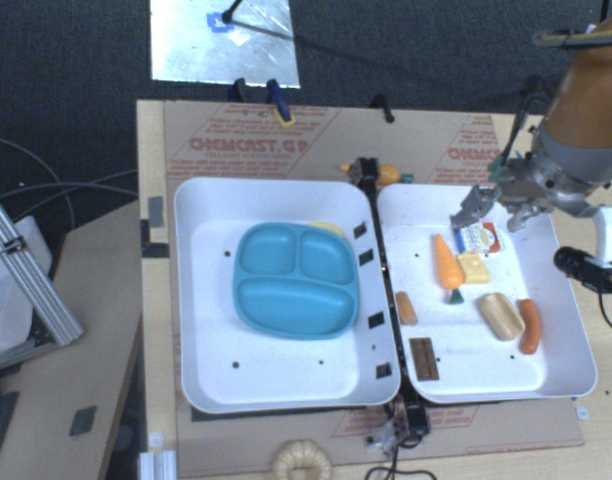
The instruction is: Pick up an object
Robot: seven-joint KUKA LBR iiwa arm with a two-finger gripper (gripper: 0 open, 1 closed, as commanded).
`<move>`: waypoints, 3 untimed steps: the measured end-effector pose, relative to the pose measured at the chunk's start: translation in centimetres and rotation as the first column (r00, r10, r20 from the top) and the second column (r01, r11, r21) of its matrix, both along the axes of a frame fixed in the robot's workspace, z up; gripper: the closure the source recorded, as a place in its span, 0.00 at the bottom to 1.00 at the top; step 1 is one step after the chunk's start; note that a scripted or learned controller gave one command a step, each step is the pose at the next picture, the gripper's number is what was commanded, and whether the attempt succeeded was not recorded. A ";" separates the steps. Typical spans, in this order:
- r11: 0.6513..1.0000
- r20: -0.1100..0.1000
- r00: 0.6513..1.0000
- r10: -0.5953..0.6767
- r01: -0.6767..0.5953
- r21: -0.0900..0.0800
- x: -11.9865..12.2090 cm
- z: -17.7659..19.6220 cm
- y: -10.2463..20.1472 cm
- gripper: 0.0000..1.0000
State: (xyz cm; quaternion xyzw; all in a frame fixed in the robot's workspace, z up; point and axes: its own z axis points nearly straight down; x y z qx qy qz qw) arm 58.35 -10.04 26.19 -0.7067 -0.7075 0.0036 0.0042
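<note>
Grey gripper point(473, 211) poised over the right bin point(561, 373), nothing lifted yet.
Whether it is open or closed, I cannot tell from where I stand; nothing shows in its grasp. Just beneath it lies a red-and-white packet point(478, 238), the carrot point(447, 262) close by. Grasp and lift both remain.

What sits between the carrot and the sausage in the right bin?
In the camera view, the bread roll lies between the carrot and sausage.

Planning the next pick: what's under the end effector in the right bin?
A red-and-white packet lies beneath the end effector, beside the carrot and yellow block. The packet's upper part is covered.
</note>
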 end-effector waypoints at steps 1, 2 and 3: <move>1.000 0.012 1.000 0.002 -0.002 -0.001 0.2 0.7 0.0 0.00; 1.000 0.010 1.000 0.001 -0.001 -0.001 1.0 -3.8 0.2 0.00; 1.000 0.011 1.000 0.000 0.000 -0.001 0.5 -8.0 0.2 0.00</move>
